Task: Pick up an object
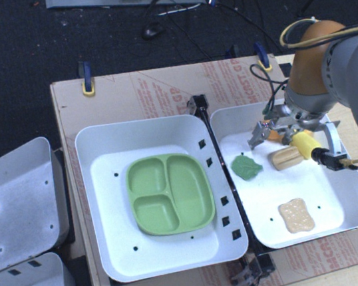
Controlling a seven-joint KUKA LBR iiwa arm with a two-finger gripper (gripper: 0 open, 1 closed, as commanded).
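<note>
Reaching in from 3 o'clock, the grey arm [349, 71] stood over the far side of the right bin [350, 179], and its gripper [264, 135] hung low at about 11 o'clock of that bin, close to the white floor. Whether the gripper was apart or together, I could not tell from this slanted view, and I could not see any thing clamped in it. A small orange thing [273, 135] showed just beside the gripper, at its 3 o'clock side; what it was I could not say. Three loose things lay in the same bin. A green leafy piece [245, 167] lay at 9 o'clock, near the bin's wall and below the gripper, apart from it. A tan cylinder [285, 158] lay on its side near the middle of the bin, at 3 o'clock from the green piece. A beige flat piece [296, 214] lay at 6 o'clock, well apart from the others. The left bin [108, 204] held a green divided plate [171, 194] with three compartments, lying flat in its middle. Both bins rested on a cardboard sheet [130, 89].
</note>
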